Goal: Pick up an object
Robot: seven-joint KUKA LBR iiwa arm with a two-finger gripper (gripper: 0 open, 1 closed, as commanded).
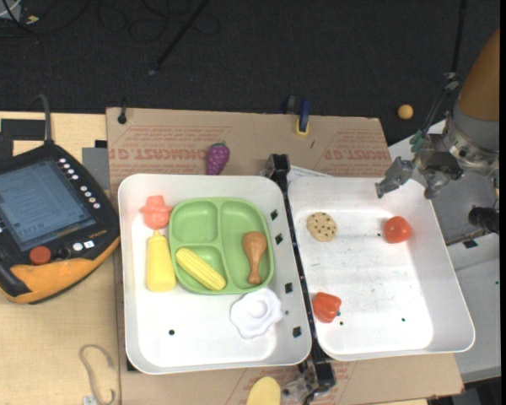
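gripper (415, 180): fingers spread, holding nothing, above right bin's (455, 310) far edge | tomato (396, 229): just below it | cookie (322, 226): further left

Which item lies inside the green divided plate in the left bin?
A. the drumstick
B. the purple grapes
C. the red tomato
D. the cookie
A. The drumstick lies in the right compartment of the green plate, beside the corn; the cookie and tomato sit in the right bin, the grapes on the cardboard.
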